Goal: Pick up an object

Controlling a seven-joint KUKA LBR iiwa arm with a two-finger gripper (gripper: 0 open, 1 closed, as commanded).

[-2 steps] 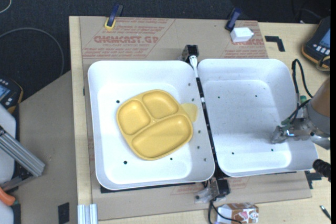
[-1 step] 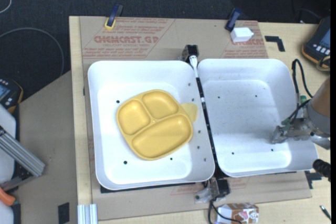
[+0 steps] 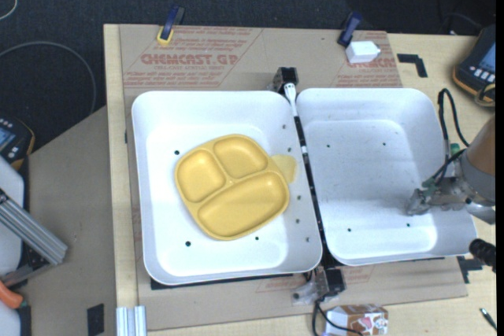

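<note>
A yellow divided plate [image 3: 231, 186] with three compartments lies flat in the left bin [image 3: 157, 122], a little right of its middle. A small yellow piece [image 3: 285, 166] pokes out from under the plate's right edge. My gripper [image 3: 421, 203] is low inside the right bin [image 3: 370, 122], near its right wall, far from the plate. The arm comes in from the right edge, and cables run along it.
A black hinge strip [image 3: 303, 161] runs between the two bins. The bench carries a white block [image 3: 362, 52] and blue clamps [image 3: 170, 24] at the back. A small packet [image 3: 364, 320] and wires lie at the front edge.
</note>
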